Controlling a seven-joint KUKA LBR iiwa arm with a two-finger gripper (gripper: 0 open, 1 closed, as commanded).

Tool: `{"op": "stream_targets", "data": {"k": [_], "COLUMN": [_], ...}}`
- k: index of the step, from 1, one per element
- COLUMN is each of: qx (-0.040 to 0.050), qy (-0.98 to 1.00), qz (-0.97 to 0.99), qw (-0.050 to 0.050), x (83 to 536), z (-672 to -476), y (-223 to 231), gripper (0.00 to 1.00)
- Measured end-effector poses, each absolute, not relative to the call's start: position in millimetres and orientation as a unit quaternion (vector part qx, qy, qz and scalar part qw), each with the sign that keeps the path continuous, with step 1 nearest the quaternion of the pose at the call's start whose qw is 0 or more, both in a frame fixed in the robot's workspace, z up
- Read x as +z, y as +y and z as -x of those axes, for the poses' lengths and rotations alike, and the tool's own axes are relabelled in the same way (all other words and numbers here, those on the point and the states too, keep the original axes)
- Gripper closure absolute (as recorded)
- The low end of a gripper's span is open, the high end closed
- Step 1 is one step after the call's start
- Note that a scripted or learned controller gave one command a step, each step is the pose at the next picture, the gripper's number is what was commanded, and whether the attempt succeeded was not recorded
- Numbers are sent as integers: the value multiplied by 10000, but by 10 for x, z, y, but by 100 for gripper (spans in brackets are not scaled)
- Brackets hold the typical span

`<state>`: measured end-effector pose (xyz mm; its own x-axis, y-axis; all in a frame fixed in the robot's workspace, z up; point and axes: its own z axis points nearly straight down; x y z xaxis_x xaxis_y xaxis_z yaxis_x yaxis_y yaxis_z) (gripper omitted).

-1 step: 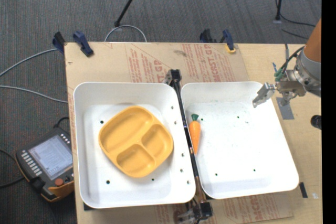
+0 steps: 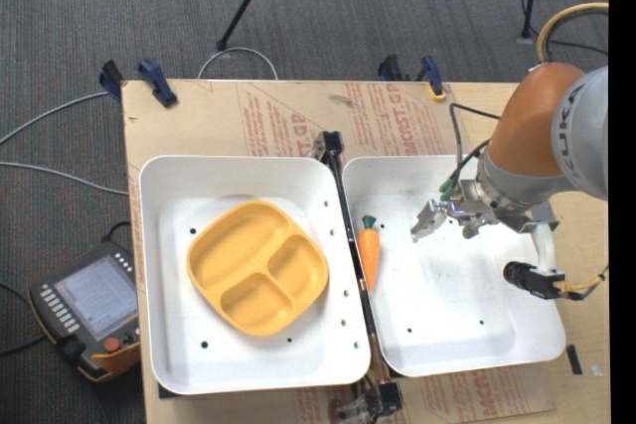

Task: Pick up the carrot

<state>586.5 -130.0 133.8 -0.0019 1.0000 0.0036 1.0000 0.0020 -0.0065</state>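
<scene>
The carrot (image 2: 369, 251) lies at the left edge of the right bin (image 2: 497, 353), close against the wall shared with the left bin, long axis running twelve to six (green top at twelve). The end effector (image 2: 437, 218) hangs above the same bin, so the carrot sits towards its eight o'clock, near but apart. Nothing is between its fingers; how wide they stand I cannot tell.

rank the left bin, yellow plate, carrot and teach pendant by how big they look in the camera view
1. left bin
2. yellow plate
3. teach pendant, partly cut off by the bench
4. carrot
</scene>
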Motion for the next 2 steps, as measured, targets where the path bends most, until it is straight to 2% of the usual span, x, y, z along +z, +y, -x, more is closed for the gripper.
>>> {"op": "stream_targets", "data": {"k": [1,2], "qx": [10,-9], "qy": [-7068,-7081], "qz": [7074,7061], "qw": [11,6], "x": [874,1886], "z": [-5737,-5376], "y": [-853,-131], "gripper": [0,0]}}
